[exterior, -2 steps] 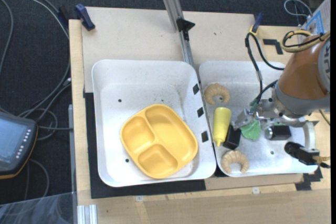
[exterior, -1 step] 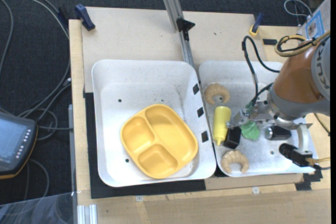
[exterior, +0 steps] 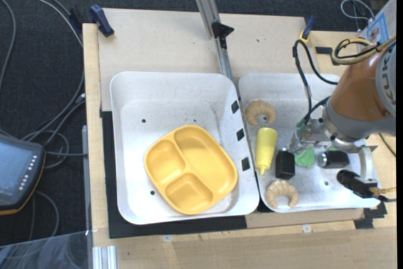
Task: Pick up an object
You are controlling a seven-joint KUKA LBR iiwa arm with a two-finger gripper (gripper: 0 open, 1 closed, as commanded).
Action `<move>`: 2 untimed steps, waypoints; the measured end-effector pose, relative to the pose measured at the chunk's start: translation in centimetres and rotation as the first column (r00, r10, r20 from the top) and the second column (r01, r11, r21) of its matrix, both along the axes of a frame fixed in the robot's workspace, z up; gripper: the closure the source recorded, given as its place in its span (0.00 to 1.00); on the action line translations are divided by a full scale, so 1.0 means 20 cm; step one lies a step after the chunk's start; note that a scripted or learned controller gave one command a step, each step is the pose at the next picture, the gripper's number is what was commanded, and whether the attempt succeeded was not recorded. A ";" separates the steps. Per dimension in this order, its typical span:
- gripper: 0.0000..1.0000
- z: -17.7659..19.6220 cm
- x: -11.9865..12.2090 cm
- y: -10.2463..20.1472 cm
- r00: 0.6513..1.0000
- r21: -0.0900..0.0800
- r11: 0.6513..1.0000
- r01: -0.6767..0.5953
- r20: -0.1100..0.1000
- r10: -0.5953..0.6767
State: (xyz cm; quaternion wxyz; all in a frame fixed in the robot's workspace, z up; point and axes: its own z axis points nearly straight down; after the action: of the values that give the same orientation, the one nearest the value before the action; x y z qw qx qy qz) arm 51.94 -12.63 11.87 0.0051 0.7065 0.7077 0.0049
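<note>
Camera view, from above at a slant: two white bins sit side by side on the worktop (exterior: pixel 157 41). The left bin (exterior: pixel 126 97) holds a yellow divided plate (exterior: pixel 190 168), lying flat toward its front.

The right bin (exterior: pixel 277 84) holds several items — a tan doughnut (exterior: pixel 260 113) near the back left, a yellow bottle (exterior: pixel 266 148) lying lengthwise just in front of it, a croissant (exterior: pixel 283 193) at the front, and a small black block (exterior: pixel 284 164) just right of the bottle.

The arm (exterior: pixel 362 97) reaches down into the right bin. The gripper (exterior: pixel 308 147) sits over a green object (exterior: pixel 305 157), right of the black block; contact uncertain. State of the jaws — cannot tell
</note>
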 end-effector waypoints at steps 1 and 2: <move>1.00 0.31 0.04 -0.01 1.000 -0.002 1.000 0.000 -0.006 0.000; 1.00 0.63 0.01 0.00 1.000 -0.001 1.000 0.000 -0.006 0.000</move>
State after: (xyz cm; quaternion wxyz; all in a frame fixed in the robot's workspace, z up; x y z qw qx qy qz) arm 52.23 -12.67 24.39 0.0036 0.7064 0.7078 0.0025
